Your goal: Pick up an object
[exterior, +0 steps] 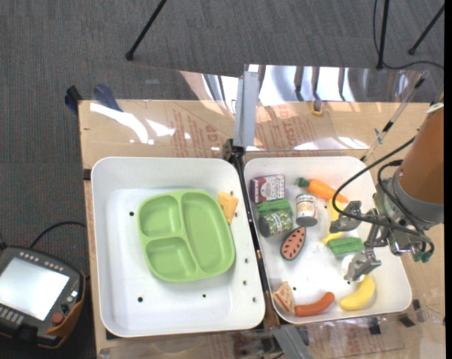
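Nothing is picked yet: the gripper (362, 262) hovers low in the right bin (396, 290), fingers parted and holding nothing, between the green block (346, 245) and banana (359, 295); closing and lifting remain

Divided plate (186, 234) sits in the left bin (113, 200); banana (359, 294) beside sausage (315, 304) in the right bin (394, 290).

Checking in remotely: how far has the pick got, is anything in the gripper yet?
Done: the arm has reached over the right bin, with the gripper low near the green block and the banana. In hand: nothing visibly between its fingers; whether they are open or shut is unclear. Left: the grasp and lift itself. The watermelon slice, carrot and sausage lie on the bin floor.
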`<state>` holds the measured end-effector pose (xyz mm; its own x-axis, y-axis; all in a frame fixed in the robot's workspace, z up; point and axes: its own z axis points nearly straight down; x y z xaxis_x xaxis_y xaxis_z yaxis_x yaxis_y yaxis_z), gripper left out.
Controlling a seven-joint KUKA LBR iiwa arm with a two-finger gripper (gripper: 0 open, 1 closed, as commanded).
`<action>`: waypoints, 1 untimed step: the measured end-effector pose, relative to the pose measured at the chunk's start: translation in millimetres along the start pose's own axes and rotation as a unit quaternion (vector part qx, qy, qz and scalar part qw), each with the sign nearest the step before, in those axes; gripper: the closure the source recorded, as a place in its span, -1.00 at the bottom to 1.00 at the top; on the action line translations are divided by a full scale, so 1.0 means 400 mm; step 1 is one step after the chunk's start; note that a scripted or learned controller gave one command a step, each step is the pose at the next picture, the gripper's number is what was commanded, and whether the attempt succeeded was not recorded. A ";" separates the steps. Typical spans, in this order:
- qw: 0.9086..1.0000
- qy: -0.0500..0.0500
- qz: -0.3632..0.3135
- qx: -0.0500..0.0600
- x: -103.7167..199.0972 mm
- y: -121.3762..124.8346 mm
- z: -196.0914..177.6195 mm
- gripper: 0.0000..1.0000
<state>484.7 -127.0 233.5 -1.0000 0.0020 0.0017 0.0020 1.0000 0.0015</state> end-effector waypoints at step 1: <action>1.000 0.007 -0.014 -0.002 -0.114 0.032 0.284 -1.00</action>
<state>530.2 -114.1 120.0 -0.9996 -0.0260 0.0148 -0.0259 0.9996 0.0054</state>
